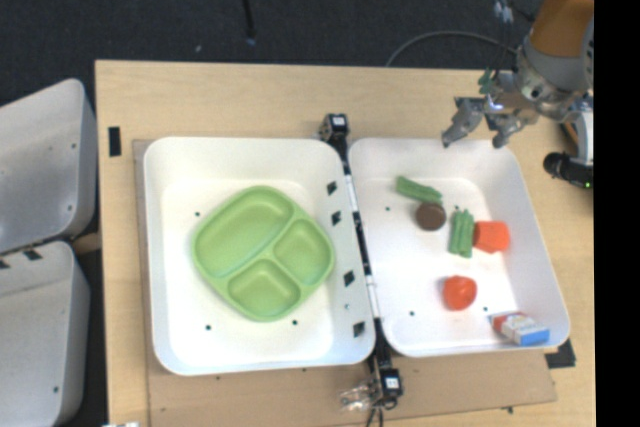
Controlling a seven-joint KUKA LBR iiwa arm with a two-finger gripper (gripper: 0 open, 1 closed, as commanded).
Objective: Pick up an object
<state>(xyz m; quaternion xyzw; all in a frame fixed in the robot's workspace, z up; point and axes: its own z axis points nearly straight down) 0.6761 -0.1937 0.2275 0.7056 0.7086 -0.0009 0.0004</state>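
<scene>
My gripper (477, 130) hangs above the far edge of the right bin (400, 315), its two fingers spread open with nothing between them. Below it in that bin lie a green bean-like piece (418, 189), a brown round piece (431, 216), a second green stick (461, 233), an orange block (492, 236), a red round piece (459, 292) and a small red, white and blue box (519, 329) at the near right corner. All of them rest on the bin floor, apart from the gripper.
The left bin (170, 315) holds a green three-compartment plate (263, 252). A divider with black clips (350, 225) separates the bins. A cable (440, 43) loops over the bench behind the right bin. White chairs (40, 215) stand at the left.
</scene>
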